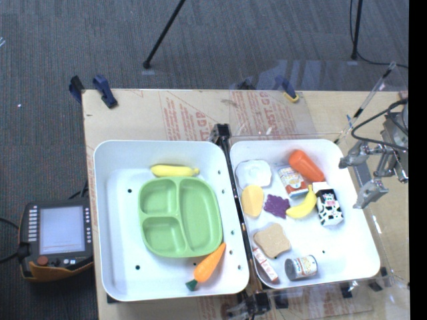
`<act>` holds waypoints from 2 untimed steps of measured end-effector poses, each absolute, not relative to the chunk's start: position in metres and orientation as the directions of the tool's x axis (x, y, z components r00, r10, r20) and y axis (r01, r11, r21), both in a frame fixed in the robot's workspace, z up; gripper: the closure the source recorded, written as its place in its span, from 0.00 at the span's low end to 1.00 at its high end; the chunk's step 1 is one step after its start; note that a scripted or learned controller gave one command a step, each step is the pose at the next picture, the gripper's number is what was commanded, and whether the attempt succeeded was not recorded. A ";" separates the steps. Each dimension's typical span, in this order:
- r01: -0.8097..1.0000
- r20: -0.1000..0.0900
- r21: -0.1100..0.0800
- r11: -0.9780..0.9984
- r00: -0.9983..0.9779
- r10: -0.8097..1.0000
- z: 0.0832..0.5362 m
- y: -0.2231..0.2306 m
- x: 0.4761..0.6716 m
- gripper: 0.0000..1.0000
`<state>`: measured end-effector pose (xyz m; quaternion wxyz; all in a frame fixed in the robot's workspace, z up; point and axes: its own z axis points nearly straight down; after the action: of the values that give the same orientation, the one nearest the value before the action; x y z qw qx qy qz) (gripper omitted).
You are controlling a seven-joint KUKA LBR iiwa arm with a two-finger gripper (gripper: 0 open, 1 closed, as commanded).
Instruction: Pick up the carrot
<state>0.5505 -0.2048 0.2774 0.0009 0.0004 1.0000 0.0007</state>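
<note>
Carrot (209, 263) found at near edge of left bin (110, 179), just beside green divided plate (180, 217), leaf end toward near rim; lying free, ungrasped. Yellow banana-like item (175, 171) seen beyond plate. Gripper (369, 179) parked at right rim of right bin (347, 255), well apart from carrot. Fingers: open or closed cannot be told. Reach across both bins judged still needed.

We note smooth glossy white plastic bins (107, 179), a matt green plastic plate (180, 217), a smooth plastic-looking carrot (210, 263), and a bare metal gripper (367, 179).
</note>
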 end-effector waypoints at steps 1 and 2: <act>0.019 -0.003 0.002 1.000 -1.000 0.019 0.297 -0.139 0.513 0.00; 0.003 0.003 0.004 1.000 -1.000 0.003 0.256 -0.069 0.502 0.00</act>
<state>0.5023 -0.0688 0.2558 -0.0017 0.0015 1.0000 0.0019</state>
